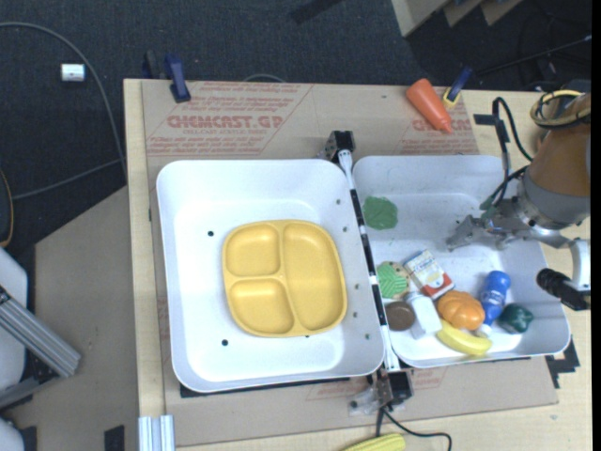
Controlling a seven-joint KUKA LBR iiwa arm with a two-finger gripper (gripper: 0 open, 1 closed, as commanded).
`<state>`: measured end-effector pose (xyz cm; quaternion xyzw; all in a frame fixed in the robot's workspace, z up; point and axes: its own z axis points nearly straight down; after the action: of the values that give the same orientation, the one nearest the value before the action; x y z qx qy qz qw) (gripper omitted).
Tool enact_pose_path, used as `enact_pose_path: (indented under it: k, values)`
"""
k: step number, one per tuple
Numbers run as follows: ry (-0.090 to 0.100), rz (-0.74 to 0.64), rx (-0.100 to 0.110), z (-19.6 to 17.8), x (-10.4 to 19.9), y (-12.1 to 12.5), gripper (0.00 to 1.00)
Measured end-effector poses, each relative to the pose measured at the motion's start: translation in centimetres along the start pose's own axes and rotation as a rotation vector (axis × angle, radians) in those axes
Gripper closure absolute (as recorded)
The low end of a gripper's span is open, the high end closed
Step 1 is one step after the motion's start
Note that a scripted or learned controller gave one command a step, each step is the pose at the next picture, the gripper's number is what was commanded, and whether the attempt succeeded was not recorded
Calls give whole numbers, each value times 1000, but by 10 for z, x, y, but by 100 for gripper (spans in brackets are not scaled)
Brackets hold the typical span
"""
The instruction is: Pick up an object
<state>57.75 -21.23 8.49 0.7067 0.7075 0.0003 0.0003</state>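
The gripper (470,230) hangs over the upper part of the right bin (427,178), its thin metal fingers spread apart with nothing between them. Below it, packed into the bin's lower corner, lie a smooth round orange (460,308), a curved yellow banana (463,340), a blue bottle (495,290), a dark green lump (515,319), a brown disc (400,317) and a small printed packet (426,272). A flat green piece (380,212) lies alone near the divider, bare floor around it. The left bin (188,252) holds a yellow three-part plastic plate (282,278).
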Motion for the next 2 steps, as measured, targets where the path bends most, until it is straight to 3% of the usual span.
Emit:
enact_pose_path:
  k: [1,2]
  values:
    - [14,-4,5,0,-4,83,0]
    - [0,1,2,-1,5,-7,0]
